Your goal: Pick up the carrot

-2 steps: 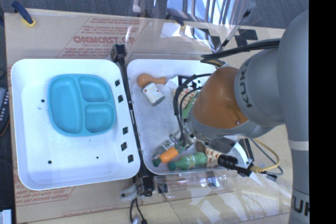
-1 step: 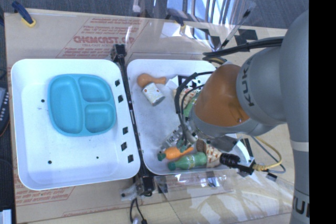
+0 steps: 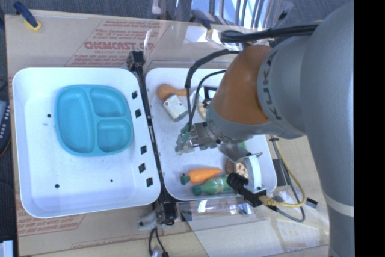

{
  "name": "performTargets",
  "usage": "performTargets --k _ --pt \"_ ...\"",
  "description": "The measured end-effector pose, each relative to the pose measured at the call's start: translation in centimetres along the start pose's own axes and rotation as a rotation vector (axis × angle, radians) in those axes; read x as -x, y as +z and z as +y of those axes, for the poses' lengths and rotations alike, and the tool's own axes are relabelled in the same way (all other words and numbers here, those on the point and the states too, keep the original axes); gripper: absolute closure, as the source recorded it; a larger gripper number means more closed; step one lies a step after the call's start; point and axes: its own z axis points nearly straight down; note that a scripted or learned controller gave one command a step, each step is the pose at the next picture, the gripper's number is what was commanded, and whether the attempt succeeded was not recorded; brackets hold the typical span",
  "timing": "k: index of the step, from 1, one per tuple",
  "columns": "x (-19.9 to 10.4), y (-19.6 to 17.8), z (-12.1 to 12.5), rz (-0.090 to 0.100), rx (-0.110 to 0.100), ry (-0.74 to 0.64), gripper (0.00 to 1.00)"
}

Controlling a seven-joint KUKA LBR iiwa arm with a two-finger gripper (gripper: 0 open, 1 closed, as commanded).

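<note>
Gripper [image 3: 191, 136] sits low over the right bin [image 3: 157, 129], near that bin's middle, below the grey arm [image 3: 313, 81] and its orange band [image 3: 240, 84]; whether it is open or closed cannot be told, since the wrist hides most of it. From the gripper, the carrot [image 3: 201, 175] lies at about five o'clock, well apart from it, on the bin floor near the front wall. It is a small orange toy carrot with a green leafy tip at its left end, lying nearly level, its body pointing to three o'clock. Just beside it, at its five o'clock and touching or nearly so, lies a green object [image 3: 212, 186]. At twelve o'clock from the gripper are a tan-orange piece [image 3: 170, 92] and a small white block [image 3: 175, 108]. In the left bin [image 3: 24, 147] rests a blue divided plate [image 3: 94, 119].
</note>
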Motion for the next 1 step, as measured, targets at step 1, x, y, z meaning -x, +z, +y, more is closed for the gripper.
performTargets --k 1 --pt "0.09 0.04 -0.05 0.000 -0.001 0.002 0.00"
